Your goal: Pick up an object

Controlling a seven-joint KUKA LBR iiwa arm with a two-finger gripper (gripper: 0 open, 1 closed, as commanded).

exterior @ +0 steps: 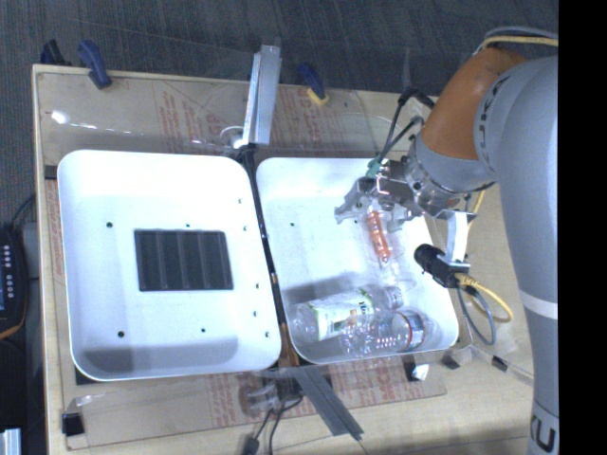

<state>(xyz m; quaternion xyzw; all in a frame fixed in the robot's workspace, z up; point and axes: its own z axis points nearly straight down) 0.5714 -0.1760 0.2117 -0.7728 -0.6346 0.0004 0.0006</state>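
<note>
My gripper (372, 197) hovered over right bin (294, 218); spread or pinched, couldn't tell. Orange-filled clear bottle (380, 240) hung just beneath, maybe held. Risk: slick plastic slipping, dropping onto bottles (360, 322) at near wall.

Lighting: bright, even, overhead. Both white bins (156, 173) near overexposed, surface detail washed out along the far rims. Soft grey shadow along the left bin's near wall; another beside the clear bottles (360, 320) in the right bin. Dark floor underexposed. Mild softness overall; fine labels unreadable.
</note>
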